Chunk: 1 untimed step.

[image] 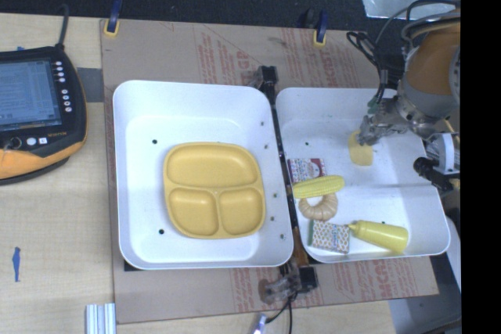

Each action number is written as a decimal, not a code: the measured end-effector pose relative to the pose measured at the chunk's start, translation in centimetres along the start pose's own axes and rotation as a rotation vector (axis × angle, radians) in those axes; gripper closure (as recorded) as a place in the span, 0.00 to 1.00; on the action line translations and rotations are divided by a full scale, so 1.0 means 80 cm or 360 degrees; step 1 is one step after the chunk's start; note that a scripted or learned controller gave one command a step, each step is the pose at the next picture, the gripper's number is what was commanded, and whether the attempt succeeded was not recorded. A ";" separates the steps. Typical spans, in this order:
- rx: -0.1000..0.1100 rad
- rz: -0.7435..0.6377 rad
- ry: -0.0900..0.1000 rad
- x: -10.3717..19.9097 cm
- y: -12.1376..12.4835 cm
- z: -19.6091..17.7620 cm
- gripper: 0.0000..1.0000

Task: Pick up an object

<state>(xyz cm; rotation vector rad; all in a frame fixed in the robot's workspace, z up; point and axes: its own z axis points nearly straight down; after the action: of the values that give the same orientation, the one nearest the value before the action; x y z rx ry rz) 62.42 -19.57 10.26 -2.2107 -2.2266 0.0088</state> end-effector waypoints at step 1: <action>0.0000 0.0000 0.0000 0.000 0.000 0.000 0.00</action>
<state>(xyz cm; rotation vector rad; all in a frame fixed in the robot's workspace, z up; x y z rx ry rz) 62.41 -19.56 10.24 -2.2103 -2.2267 0.0092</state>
